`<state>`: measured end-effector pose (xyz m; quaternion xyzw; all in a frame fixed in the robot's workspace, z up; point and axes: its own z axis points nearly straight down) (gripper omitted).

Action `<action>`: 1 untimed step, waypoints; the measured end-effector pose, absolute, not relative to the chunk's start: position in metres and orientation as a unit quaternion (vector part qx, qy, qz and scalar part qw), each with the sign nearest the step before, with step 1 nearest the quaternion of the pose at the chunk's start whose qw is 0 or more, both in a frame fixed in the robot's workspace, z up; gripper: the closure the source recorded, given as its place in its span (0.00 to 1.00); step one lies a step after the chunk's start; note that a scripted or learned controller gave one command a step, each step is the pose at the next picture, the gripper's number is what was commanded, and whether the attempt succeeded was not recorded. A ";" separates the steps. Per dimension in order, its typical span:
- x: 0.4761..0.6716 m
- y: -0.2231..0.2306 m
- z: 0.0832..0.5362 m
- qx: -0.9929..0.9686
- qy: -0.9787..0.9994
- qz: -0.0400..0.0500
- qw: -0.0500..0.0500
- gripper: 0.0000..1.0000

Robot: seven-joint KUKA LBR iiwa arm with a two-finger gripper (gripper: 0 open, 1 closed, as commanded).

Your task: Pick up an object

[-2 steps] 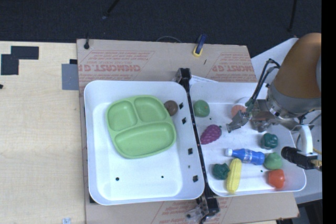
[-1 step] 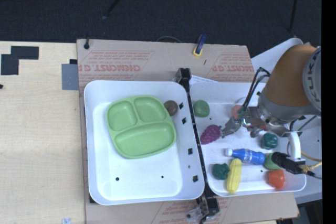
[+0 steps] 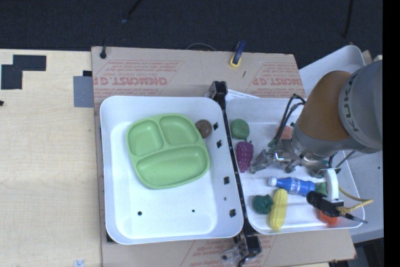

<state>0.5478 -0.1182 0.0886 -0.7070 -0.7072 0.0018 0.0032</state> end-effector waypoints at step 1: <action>0.547 -0.118 0.087 -0.709 -0.705 0.001 0.002 0.00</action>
